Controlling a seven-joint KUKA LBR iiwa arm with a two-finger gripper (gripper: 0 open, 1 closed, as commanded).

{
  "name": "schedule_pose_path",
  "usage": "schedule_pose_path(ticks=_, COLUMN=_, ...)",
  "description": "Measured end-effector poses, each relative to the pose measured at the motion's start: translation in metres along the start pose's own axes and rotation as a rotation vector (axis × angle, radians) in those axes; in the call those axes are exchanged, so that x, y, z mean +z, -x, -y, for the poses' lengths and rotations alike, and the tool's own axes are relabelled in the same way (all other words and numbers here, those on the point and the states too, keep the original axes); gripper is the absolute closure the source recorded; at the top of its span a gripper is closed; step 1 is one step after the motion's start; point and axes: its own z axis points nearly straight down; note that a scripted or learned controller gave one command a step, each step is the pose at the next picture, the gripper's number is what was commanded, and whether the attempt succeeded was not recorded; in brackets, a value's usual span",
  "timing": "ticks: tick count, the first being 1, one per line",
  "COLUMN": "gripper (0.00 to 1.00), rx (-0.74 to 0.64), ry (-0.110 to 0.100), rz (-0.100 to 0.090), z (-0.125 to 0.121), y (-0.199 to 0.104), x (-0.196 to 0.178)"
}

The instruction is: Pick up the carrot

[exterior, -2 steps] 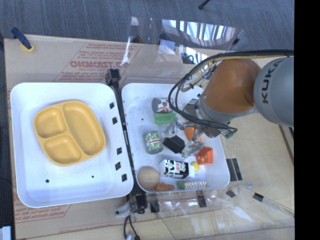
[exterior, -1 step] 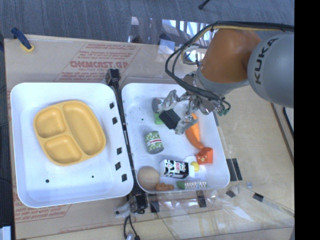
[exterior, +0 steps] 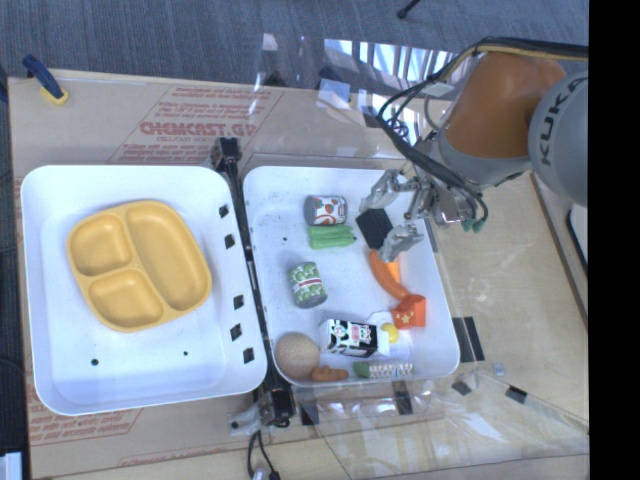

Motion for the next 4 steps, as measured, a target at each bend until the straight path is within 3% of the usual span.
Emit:
schedule_pose_path(ticks=1, gripper=0.00, rx=0.000, ry=0.000, rz=0.000, z=0.000, y=0.000, x=0.000)
schedule_pose_path(ticks=2, gripper=0.00, rx=-0.215, ry=-0.004, rz=0.012, z=-0.001, y=0.016, x=0.073)
schedule_pose_path(ticks=3, gripper=0.00, rx=-0.189, ry=0.004, rz=-0.003, z=-0.005, y=-0.032, x=0.094)
schedule_pose_path(ticks=4, gripper=1.00, rx=-0.195, ry=0.003, rz=0.001, z=-0.007, y=-0.029, x=0.082)
